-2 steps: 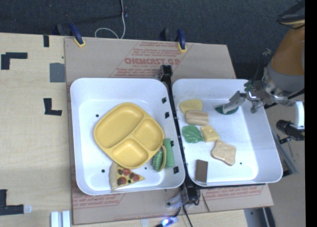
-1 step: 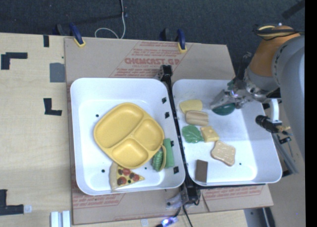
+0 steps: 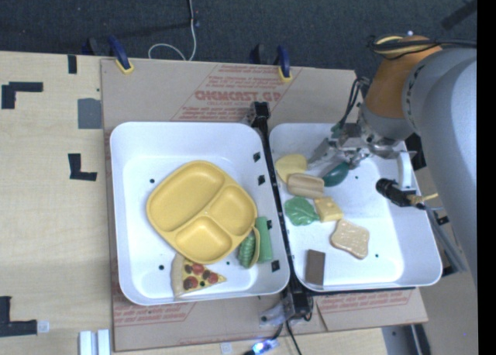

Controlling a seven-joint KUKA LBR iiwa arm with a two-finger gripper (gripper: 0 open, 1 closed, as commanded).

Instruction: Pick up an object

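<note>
Your gripper (image 3: 339, 161) hangs low in the right bin (image 3: 403, 260), over a teal piece (image 3: 336, 176) near the bread roll (image 3: 305, 185). Whether it's parted or closed, you cannot tell from here. Centre on 1 item, keep clear of the yellow piece (image 3: 291, 166), then lift straight.

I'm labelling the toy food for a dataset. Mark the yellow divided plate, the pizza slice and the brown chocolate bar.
yellow divided plate (image 3: 203, 211): camera view, its middle ridge.
pizza slice (image 3: 194, 275): camera view, its topped face.
brown chocolate bar (image 3: 315, 266): camera view, middle of its top.
</note>
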